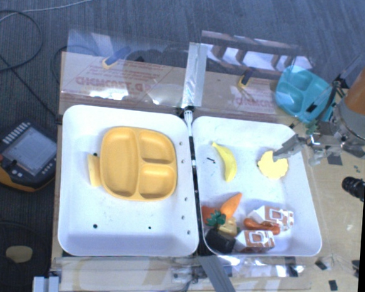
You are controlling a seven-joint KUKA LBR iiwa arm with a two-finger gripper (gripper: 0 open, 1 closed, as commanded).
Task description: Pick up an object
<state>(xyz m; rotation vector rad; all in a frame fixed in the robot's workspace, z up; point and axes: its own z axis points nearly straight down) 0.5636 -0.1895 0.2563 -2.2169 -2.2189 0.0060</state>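
The right bin (310, 215) holds a yellow banana (225, 161), a flat pale-yellow round piece (273, 166), an orange carrot (230, 204), a dark round item with a tan top (223, 235) and two small white-and-red cartons (265, 227). My gripper (295, 155) hangs over the bin's upper right corner, open, with nothing between its fingers. One finger (285, 148) points down-left, and its tip is at the upper edge of the round yellow piece. The other finger is near the bin's right rim.
The left bin (72, 184) holds a yellow divided plate (138, 163) with a small yellow piece (93, 170) at its left side. A turquoise plastic object (302, 92) lies behind the right bin, close to the arm. A pendant (19, 154) sits on the floor at left.
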